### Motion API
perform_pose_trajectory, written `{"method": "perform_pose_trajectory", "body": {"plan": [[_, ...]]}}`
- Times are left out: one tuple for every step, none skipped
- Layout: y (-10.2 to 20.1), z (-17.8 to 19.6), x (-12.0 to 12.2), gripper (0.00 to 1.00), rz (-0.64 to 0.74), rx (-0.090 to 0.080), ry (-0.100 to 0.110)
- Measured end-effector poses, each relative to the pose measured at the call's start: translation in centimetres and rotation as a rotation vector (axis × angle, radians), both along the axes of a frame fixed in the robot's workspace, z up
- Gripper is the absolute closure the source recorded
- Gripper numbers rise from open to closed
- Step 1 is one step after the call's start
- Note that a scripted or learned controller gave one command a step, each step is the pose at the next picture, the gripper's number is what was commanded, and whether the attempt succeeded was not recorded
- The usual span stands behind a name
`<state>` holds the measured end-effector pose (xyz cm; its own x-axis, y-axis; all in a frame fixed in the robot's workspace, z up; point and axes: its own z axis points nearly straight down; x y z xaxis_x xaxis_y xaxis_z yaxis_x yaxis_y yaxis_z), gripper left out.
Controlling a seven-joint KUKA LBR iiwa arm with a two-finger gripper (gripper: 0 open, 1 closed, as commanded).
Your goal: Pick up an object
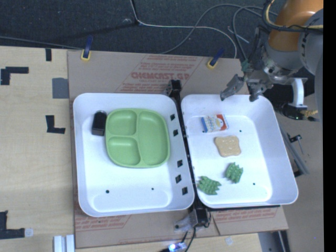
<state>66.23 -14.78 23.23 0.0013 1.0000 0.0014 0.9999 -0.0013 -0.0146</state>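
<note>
Toward the upper middle of the right bin (pixel 273 140) lies a small flat packet (pixel 213 123), white with blue and red printing, resting on the bin floor just below the bin's far wall. Just beneath it, near but apart, sits a tan piece shaped like a slice of toast (pixel 228 146), lying flat. Lower still are two green leafy toy pieces: one (pixel 234 172) below the toast, and another (pixel 208 185) close to the bin's near left corner, beside the divider where the two bins meet. All four things lie loose on the white floor, none of them touched by the arm. The gripper (pixel 242 92) hangs above the far edge of the right bin, over its upper rim and well apart from the packet and the rest; its two dark fingers (pixel 229 91) are spread apart with a clear gap between them, and nothing is held there. Behind it rises the grey arm with its orange band (pixel 296 9), reaching in from the right. In the left bin (pixel 84 156) a light green divided plate (pixel 137 138) with three compartments lies flat, and a small black block (pixel 98 123) sits touching or just beside the plate's left edge. Both bins rest on a brown cardboard sheet (pixel 152 72) on the bench.
</note>
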Motion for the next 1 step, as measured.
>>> {"method": "perform_pose_trajectory", "body": {"plan": [[0.04, 0.83, 0.26, 0.00, 0.003, -0.002, -0.013]]}}
